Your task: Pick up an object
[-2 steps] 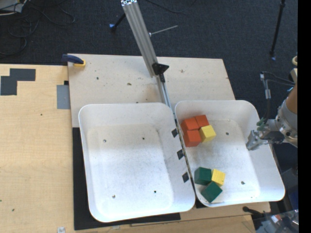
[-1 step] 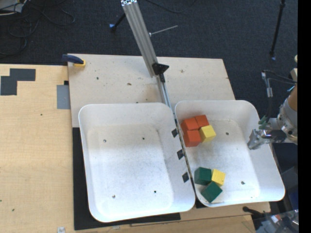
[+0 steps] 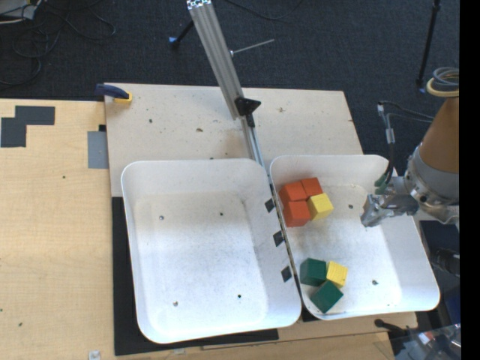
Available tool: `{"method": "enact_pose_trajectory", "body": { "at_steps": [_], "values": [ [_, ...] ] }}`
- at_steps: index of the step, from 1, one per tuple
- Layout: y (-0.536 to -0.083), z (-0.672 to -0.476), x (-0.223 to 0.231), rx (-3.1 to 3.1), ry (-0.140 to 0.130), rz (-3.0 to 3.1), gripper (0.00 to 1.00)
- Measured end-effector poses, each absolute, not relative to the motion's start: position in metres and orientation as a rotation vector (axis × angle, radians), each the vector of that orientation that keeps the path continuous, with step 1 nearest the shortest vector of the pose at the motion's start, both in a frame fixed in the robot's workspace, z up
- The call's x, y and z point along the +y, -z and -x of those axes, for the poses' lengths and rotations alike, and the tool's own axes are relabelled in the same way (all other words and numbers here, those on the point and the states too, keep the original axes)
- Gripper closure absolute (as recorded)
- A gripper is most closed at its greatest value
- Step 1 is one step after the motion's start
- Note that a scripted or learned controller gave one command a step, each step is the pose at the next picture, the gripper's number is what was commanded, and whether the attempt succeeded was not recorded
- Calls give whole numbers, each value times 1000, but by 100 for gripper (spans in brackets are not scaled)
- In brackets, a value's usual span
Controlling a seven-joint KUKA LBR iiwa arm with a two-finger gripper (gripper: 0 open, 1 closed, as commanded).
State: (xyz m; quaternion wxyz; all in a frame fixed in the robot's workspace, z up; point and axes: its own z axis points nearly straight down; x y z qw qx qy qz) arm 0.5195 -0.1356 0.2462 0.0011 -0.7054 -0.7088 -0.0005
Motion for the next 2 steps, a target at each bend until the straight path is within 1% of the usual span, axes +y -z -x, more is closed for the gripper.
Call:
{"method": "enact_pose_trajectory", "body": {
  "at_steps": [1, 2],
  "values": [
    [-239, -522, -74, -2225, 0, 2211, 100],
    [-233, -519, -24, -2223, -2, 2213, 100]
  ]
}}
